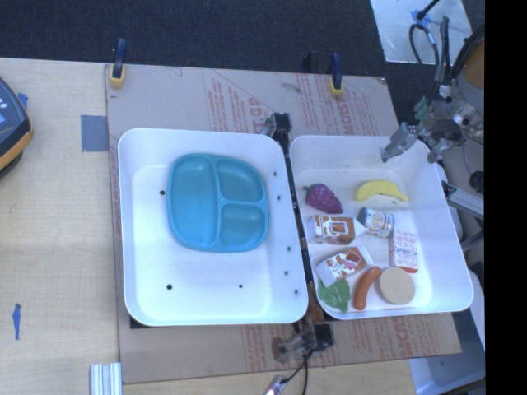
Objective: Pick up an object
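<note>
A: What carries everything?

B: A bench [58,245], with a cardboard sheet [247,97] clamped on it. Two white bins sit side by side on the sheet: the left bin [148,295] and the right bin [449,278].

A: What is in the left bin?

B: A blue plate [218,202] with three compartments, lying toward the bin's far edge.

A: And the arm?

B: It comes in at the right, and its gripper [409,145] hangs over the right bin's far right corner. A grey finger points down toward the bin's rim; I cannot tell how far apart the fingers stand, and I see nothing between them.

A: Where are the things to pick?

B: All in the right bin. A banana [381,191] lies near the far edge, nearest the gripper. Purple grapes [323,197] lie by the left wall. Below them are a carton [332,229] and a second carton [342,263]. A can [377,221] lies on its side in the middle. A round cracker [397,286] and a sausage [366,287] lie touching near the near edge. A green leaf [333,295] lies in the near left corner. A small red packet [404,249] lies by the right wall.
</note>
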### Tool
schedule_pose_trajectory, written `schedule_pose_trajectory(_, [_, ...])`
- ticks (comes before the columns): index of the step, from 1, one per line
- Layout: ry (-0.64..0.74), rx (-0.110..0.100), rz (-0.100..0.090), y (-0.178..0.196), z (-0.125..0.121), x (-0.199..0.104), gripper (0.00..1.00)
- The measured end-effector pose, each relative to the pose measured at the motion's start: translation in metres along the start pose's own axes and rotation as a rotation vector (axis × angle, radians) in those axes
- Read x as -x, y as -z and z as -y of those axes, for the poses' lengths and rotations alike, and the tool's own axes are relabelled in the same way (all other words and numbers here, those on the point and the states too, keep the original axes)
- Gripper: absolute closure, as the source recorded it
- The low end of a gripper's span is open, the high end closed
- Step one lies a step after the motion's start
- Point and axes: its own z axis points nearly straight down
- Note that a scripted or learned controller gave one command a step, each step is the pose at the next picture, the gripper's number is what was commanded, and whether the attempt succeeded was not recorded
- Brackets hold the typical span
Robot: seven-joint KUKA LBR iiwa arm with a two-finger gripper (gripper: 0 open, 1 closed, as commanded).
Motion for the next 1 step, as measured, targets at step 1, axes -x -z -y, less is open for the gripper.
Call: schedule_pose_trajectory(1, [0.001, -0.002, 0.000, -0.1555, -0.0361, -0.0388, 0.00])
